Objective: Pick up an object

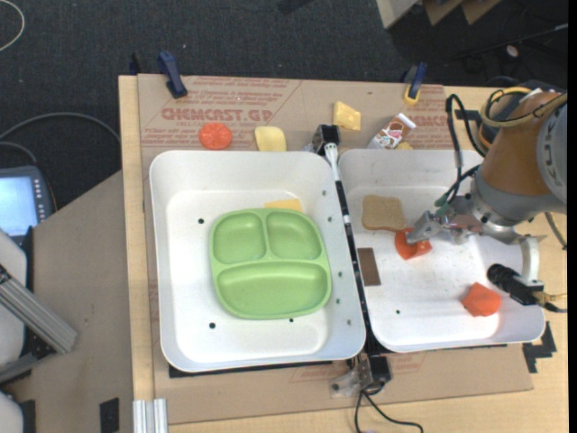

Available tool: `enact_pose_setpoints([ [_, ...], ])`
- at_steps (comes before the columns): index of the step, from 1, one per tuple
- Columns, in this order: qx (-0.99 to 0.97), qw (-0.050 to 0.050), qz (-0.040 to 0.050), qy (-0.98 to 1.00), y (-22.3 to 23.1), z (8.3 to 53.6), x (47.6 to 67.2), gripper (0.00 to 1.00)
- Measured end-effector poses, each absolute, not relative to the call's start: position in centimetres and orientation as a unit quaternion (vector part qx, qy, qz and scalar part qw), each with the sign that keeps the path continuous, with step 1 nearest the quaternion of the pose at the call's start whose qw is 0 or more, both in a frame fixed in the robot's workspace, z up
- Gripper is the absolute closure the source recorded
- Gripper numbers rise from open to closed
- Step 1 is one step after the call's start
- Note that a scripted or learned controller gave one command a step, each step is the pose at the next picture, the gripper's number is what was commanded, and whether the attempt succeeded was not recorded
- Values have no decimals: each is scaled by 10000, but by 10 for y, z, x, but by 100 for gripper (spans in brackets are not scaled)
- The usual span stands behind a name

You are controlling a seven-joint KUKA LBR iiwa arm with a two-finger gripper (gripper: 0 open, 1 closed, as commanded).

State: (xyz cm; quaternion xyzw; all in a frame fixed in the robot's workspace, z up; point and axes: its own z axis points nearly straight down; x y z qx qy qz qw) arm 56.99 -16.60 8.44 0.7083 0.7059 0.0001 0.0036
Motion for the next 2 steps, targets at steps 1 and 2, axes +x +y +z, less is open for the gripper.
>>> enact_pose_setpoints([
  [1, 7073, -44, 38, 7069, -223, 86, 522, 0],
  [2, 7065, -38, 18, 7077, -219, 85, 479, 0],
])
